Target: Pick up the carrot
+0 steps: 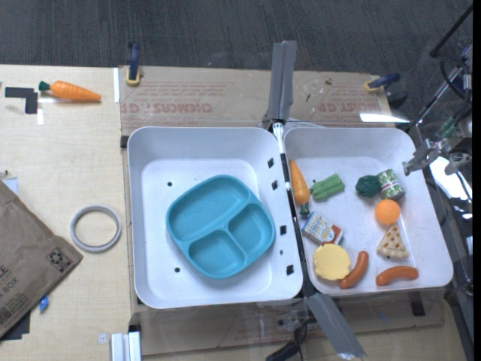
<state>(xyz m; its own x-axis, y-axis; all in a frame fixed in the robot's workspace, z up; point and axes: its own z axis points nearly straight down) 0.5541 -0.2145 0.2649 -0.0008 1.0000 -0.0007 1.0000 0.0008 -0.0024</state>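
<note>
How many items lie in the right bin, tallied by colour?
Orange: 2, tapered orange carrot, round orange fruit
Green: 2, green pepper piece, dark green broccoli
Red-orange sausages: 2
Yellow disc: 1
Other: 3
Total: 10

I logged: blue divided plate (219,226) in left bin (150,201) | tape ring (95,227) on bench | orange ball (387,211), two sausages (396,274) in right bin (436,232)
</note>
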